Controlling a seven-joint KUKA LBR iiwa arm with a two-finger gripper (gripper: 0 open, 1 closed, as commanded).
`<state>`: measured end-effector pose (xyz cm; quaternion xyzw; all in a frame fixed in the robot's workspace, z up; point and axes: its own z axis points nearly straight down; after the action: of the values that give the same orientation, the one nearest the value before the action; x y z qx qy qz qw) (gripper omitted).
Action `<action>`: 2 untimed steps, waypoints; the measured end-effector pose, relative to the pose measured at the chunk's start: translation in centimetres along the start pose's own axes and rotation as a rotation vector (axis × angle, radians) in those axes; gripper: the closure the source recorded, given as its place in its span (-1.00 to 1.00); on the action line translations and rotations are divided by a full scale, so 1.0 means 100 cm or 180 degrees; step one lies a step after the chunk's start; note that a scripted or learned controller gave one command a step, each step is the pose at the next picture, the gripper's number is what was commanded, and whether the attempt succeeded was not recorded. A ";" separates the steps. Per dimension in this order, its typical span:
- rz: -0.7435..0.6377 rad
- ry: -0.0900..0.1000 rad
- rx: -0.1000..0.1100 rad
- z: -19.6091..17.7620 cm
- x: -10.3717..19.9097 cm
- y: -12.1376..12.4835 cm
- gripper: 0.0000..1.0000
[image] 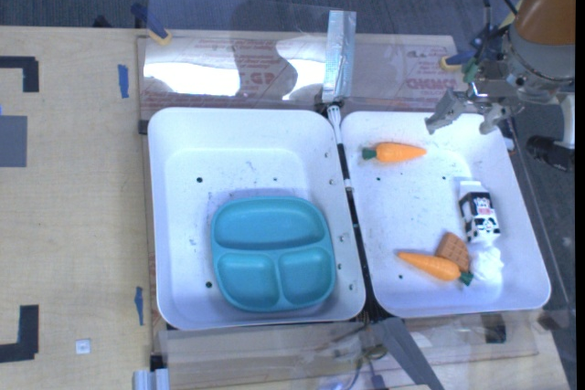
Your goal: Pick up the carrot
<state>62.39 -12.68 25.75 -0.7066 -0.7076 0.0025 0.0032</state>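
My hand (466, 112) hangs released, fingers spread, over the right shallow white plastic bin (526, 224) at its one o'clock corner. Two orange carrots lie there: one (395, 152) at eleven o'clock, one (431, 265) at six. One teal divided plate (271, 253) fills the left bin (174, 196).
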 end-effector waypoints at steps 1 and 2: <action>-0.0546 0.0006 0.0022 0.112 0.025 0.035 -1.00; -0.0951 -0.0007 -0.0032 0.172 0.019 0.024 -1.00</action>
<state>64.64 -10.73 8.52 -0.5935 -0.8048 -0.0007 -0.0008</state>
